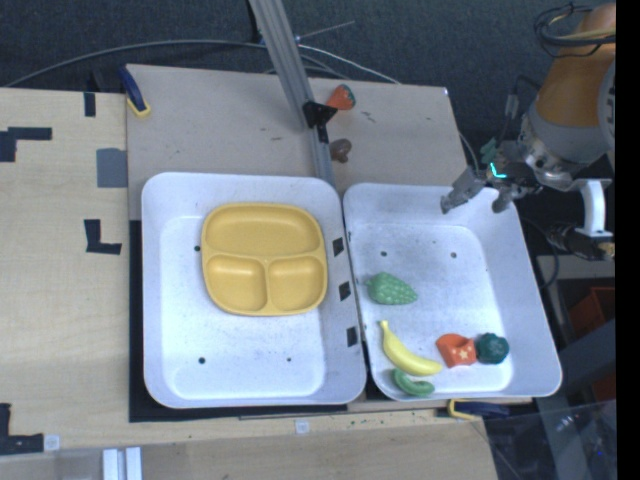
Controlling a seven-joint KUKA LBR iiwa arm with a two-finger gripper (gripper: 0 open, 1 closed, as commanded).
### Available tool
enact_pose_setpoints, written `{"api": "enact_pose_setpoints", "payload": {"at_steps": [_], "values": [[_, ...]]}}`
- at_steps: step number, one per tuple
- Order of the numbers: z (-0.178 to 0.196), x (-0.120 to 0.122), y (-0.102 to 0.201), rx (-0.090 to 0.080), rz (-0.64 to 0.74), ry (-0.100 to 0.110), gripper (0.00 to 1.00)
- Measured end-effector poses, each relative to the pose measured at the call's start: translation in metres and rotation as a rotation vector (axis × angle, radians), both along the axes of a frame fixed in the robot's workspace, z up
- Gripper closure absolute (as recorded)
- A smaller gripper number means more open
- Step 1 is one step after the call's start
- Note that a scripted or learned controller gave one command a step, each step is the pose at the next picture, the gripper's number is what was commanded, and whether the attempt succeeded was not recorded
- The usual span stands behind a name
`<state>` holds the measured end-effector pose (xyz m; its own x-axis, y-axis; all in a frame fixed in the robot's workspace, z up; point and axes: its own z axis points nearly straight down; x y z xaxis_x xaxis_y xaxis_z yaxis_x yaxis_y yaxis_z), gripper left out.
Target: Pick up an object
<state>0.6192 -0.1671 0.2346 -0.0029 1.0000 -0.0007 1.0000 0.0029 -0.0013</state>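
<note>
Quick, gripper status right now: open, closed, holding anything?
Gripper: open, holding nothing, at the top edge of the right bin, well clear of the toy food.

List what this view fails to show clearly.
- Gripper: small and dark over the right bin's far rim; finger state unreadable.
- Green item: partly under the banana; identity unclear.
- Arm: cut off by the right edge.
- Red and dark green toys: too small to identify.

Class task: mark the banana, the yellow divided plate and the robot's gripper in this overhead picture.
banana (405,352): camera view, middle of its curved body.
yellow divided plate (264,234): camera view, floor of its large upper compartment.
gripper (476,195): camera view, midway between its fingertips.
</note>
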Motion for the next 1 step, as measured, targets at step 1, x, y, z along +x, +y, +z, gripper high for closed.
{"api": "enact_pose_setpoints", "payload": {"at_steps": [1], "values": [[-0.0646,-0.0009,-0.0016,0.001,-0.001,0.006,0.00]]}}
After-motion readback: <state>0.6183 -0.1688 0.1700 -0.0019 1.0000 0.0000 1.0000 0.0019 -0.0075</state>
